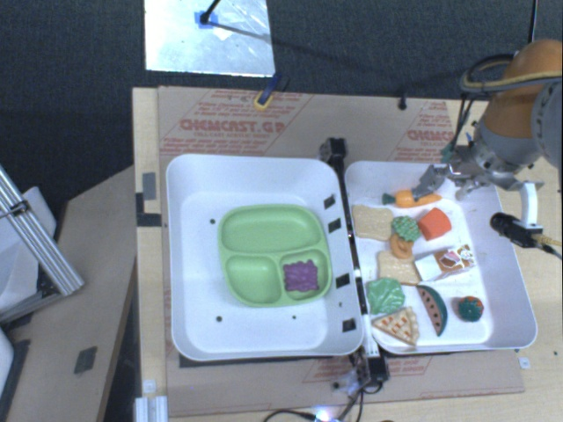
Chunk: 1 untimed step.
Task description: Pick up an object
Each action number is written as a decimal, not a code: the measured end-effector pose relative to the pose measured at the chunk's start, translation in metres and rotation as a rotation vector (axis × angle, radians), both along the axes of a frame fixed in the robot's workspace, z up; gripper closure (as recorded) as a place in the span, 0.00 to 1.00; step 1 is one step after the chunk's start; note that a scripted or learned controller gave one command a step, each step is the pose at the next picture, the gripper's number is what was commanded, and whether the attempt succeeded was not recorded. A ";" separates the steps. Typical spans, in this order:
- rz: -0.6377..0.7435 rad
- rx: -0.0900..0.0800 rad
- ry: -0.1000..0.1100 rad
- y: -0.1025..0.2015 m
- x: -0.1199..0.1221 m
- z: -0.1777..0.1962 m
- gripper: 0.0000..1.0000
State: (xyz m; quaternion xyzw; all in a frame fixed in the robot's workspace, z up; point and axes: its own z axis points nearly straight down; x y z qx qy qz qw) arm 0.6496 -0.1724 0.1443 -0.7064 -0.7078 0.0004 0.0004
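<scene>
So the setup is two white bins side by side on the bench, and it looks sorted on purpose: the left bin (189, 192) has just a green divided tray (273, 255) with a bunch of purple grapes (302, 276) sitting in its lower right compartment, while the right bin (510, 280) is the messy pile of toy food that the arm gets to choose from. The gripper (433, 181) is down at the far edge of that right bin, coming in from the right, tip just above or maybe touching a little orange carrot (416, 199) lying flat there. Honestly I can't tell from here what the gripper is doing grip-wise, and nothing is clearly clamped in it, so I wouldn't call that a grab yet. The carrot makes sense as a target, I guess, since it's at the edge of the clutter with some bare bin around it. Nearer things are packed tighter: a red-orange block (434, 223), a pineapple piece (405, 230), a slice of bread (371, 221), then lettuce (384, 294), pizza (397, 325), a watermelon wedge (435, 309) and a tomato (470, 308) toward the front. My guess is a low flat carrot could easily slide away instead of lifting.
</scene>
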 end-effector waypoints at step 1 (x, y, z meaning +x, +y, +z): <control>0.000 0.000 -0.001 0.004 -0.007 -0.045 0.00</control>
